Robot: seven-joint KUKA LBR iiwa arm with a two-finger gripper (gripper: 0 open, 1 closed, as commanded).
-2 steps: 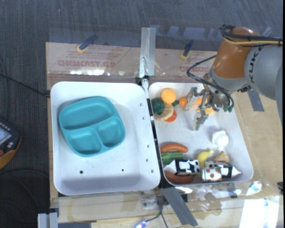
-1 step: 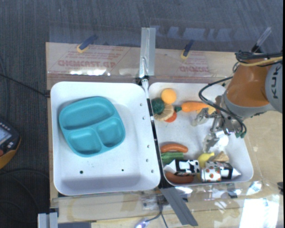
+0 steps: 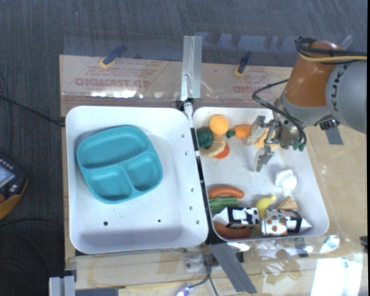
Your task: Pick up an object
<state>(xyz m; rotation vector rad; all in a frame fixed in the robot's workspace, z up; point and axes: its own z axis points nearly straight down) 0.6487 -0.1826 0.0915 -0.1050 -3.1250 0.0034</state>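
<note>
Teal comes first: a divided plate [image 3: 117, 162] lies in the left bin [image 3: 86, 227], toward its far left corner. Cross the shared edge into the right bin [image 3: 308, 184] and you find the objects to pick from. By its left edge, near the far corner, sit a green piece [image 3: 205, 138], an orange ball [image 3: 219, 124] and a small orange piece [image 3: 242, 131]. Along the near edge lie a red sausage [image 3: 225, 192], a black-and-white patterned item [image 3: 242, 215], a yellow piece [image 3: 266, 202] and a red-and-white can [image 3: 277, 226]. Your hand [image 3: 266, 147] hangs toward the far right corner, near the small orange piece. You cannot tell whether it is open or closed. A white cap [image 3: 286, 179] rests nearer the right edge.
</note>
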